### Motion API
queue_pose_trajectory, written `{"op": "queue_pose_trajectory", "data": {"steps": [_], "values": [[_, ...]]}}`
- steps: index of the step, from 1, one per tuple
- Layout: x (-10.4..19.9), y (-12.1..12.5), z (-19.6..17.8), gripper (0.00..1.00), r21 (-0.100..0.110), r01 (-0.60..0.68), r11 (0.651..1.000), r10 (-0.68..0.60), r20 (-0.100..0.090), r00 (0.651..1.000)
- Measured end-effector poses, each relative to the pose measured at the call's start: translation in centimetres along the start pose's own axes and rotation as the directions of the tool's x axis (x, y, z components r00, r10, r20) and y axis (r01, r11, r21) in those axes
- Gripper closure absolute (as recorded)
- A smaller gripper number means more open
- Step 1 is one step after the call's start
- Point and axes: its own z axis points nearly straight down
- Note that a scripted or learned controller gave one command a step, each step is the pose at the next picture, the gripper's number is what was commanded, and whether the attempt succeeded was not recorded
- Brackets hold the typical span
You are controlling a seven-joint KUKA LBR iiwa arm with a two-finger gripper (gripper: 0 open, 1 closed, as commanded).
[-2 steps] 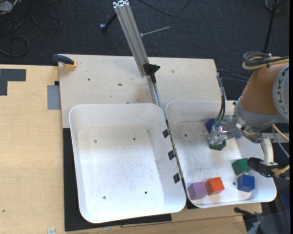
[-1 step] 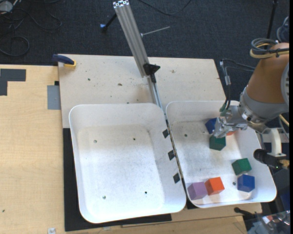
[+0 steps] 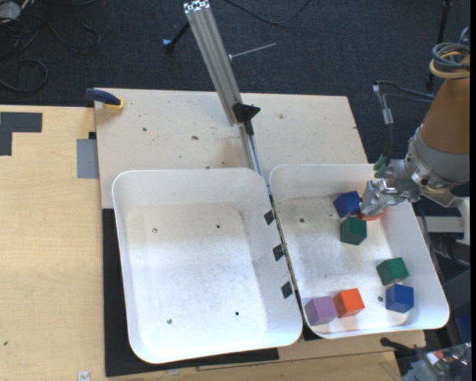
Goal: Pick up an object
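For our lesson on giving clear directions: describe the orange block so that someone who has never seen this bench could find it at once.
Look at the right bin, the one that holds the blocks. Go to its near edge, where three blocks sit in a row. The orange block is the middle one, with a purple block on its left and a blue block on its right; it is the only orange one.

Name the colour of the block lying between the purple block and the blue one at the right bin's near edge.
Orange block, seen clearly in the camera view.
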Motion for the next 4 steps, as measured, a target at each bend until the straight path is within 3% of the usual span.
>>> {"op": "queue_pose_trajectory", "data": {"steps": [1,2,4], "values": [[-0.1,0.0,-1.6,1.00,0.003,0.002,1.000,-0.002,-0.001,1.000],[4.4,-1.7,-0.6,1.00,0.008,0.001,1.000,-0.001,-0.003,1.000],[15.9,-2.7,0.9,1.00,0.007,0.004,1.000,-0.004,-0.003,1.000]]}}
